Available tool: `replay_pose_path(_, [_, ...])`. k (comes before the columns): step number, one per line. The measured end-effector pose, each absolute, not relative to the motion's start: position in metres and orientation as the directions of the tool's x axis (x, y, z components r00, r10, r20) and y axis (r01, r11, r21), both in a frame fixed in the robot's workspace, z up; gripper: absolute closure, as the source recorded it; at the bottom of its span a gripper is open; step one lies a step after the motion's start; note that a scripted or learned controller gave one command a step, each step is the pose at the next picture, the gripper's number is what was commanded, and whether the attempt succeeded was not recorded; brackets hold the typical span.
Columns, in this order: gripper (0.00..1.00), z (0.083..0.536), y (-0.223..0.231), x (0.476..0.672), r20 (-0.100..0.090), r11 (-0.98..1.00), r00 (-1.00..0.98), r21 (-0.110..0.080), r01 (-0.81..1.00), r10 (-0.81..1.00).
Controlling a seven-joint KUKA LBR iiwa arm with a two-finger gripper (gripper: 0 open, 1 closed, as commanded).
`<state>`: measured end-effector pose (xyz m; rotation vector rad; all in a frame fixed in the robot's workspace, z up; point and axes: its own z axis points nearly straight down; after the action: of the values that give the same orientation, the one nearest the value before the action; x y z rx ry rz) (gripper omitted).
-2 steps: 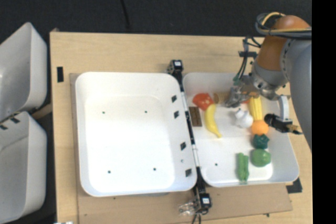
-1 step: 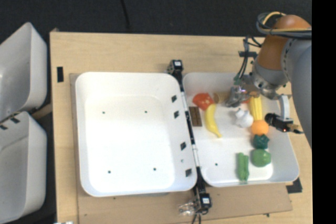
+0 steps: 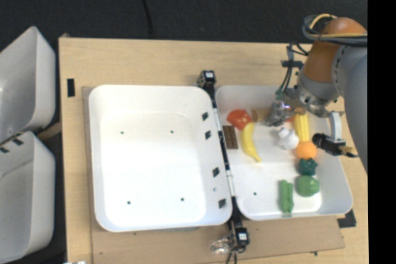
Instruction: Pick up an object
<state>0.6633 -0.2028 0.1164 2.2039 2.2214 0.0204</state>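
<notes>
Over right bin (image 3: 334, 195) | tool (image 3: 278, 115) low near tomato (image 3: 239, 118), banana (image 3: 250, 141); grip state unclear | toys likely light, hard, slick plastic | grab banana mid-length

The two bins (image 3: 151, 157) look like smooth, faintly glossy white plastic. The bench (image 3: 74, 133) beneath is pale matt wood. At three o'clock, the banana (image 3: 249, 141), orange (image 3: 305, 150) and green pepper (image 3: 307, 185) have the shiny look of moulded plastic. The gripper (image 3: 278, 115) glints like bare metal.
</notes>
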Motion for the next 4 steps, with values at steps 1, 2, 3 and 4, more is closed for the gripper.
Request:
replay_pose_path(1, [1.0, 0.1163, -0.2028, 0.6634, 0.001, 0.009, -0.009, 0.018, 1.0, 1.0])
replay_pose_path(2, [1.0, 0.116, -0.2043, 0.664, 0.003, 0.008, -0.008, 0.016, 1.0, 1.0])
replay_pose_path(3, [1.0, 0.1159, -0.2097, 0.6648, -0.009, 0.005, -0.005, 0.029, 1.0, 1.0])
replay_pose_path(4, [0.0, 0.1152, -0.2015, 0.6659, 0.015, 0.007, -0.008, 0.018, 1.0, 1.0])
